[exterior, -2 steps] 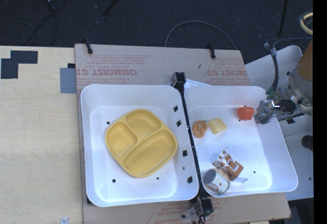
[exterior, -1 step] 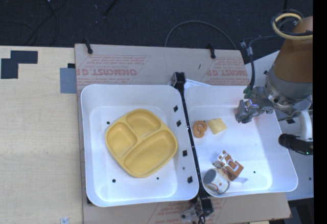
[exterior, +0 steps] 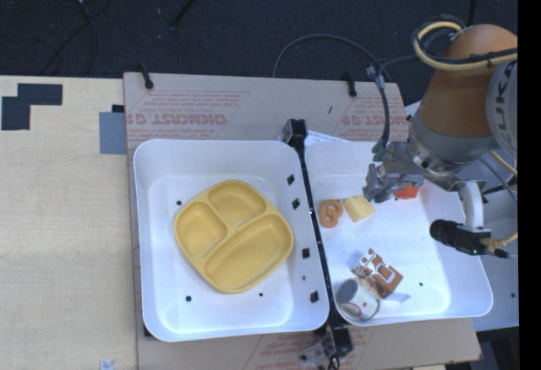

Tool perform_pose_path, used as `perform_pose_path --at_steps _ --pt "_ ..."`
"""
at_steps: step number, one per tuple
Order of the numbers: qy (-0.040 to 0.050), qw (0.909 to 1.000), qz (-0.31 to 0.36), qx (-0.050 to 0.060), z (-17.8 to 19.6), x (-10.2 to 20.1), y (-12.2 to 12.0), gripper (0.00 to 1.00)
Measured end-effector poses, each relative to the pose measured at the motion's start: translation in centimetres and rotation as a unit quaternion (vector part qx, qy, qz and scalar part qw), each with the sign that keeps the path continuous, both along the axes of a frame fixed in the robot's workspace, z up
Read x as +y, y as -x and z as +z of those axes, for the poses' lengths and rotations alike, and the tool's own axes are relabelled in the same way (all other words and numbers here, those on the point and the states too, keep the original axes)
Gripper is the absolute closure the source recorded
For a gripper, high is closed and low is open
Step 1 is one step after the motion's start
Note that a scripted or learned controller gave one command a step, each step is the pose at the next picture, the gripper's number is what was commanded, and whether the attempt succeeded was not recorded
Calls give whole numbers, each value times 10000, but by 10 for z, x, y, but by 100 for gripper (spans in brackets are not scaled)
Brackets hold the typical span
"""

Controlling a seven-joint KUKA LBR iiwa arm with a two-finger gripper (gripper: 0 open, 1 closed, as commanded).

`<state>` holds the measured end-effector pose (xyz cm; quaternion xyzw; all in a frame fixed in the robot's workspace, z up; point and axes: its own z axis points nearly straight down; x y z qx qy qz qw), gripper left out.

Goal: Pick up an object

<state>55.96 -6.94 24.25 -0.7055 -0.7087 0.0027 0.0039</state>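
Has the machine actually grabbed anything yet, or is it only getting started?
Nothing looks lifted yet. The gripper sits low over the right white bin, just right of the pale yellow block and small orange ring, both lying on the floor. What it will close on, and the lift, remain.

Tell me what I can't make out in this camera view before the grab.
- End effector: small and dark, its fingers' state unreadable; unclear whether it touches the pale yellow block.
- Orange item beside the end effector: partly hidden by the wrist; can't identify it.
- Brown-and-white object and cup-like item in the right bin: too small to identify.
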Motion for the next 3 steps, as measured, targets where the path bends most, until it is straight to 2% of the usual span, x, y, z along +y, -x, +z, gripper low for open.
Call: perform_pose_path --at_steps 2,3 --pt "10 10000 -2 -10 -26 95 -40 100" --pt "13 10000 0 -9 -29 153 -48 100"
